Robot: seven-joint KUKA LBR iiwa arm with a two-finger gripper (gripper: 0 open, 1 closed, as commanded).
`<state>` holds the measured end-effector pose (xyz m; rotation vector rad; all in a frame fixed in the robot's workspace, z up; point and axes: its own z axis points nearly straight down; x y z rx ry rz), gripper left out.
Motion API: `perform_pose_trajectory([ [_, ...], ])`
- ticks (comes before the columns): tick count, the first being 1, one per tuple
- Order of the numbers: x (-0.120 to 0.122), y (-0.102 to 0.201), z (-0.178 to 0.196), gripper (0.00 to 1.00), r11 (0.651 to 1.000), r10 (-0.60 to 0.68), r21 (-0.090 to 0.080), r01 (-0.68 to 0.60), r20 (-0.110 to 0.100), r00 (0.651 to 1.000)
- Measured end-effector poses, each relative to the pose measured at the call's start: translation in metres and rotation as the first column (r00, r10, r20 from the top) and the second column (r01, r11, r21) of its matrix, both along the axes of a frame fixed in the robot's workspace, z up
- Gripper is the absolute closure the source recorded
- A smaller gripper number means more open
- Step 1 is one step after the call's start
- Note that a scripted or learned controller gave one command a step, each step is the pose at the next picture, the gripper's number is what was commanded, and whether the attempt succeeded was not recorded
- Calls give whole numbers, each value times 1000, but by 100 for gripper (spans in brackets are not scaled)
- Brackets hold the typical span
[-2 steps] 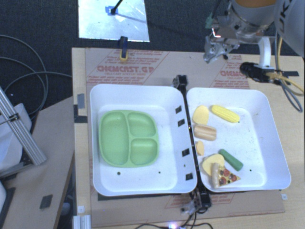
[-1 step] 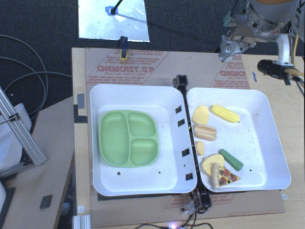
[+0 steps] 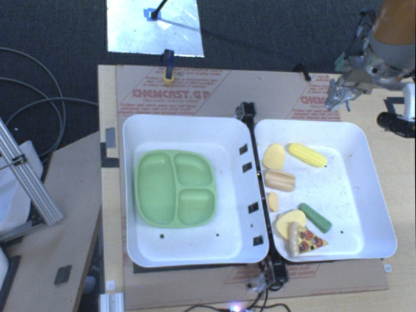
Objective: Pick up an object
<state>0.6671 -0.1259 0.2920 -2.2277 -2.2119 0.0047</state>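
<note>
Two white bins are set side by side on the counter (image 3: 195, 86), so that things can be lifted from one and dropped in the other. A green divided plate (image 3: 175, 188) is laid flat in the left bin (image 3: 188, 125). Toy food is scattered along the near-left part of the right bin (image 3: 364, 194): a corn cob (image 3: 307, 155), a pale yellow piece (image 3: 273, 156), a sausage-like roll (image 3: 280, 181), a green pickle (image 3: 315, 217) and a pizza slice (image 3: 305, 240), all lying loose and apart enough to be taken singly. The gripper (image 3: 338, 99) is held above the far edge of the right bin, well apart from the food; nothing is seen between the jaws, and how far they are parted cannot be told. A descent towards the corn cob is judged the likely next step.
</note>
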Motion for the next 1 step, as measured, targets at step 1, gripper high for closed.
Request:
perform_pose_trajectory([
  [1,1,-49,-23,100,1000,3,-2,-3,4,1000],
])
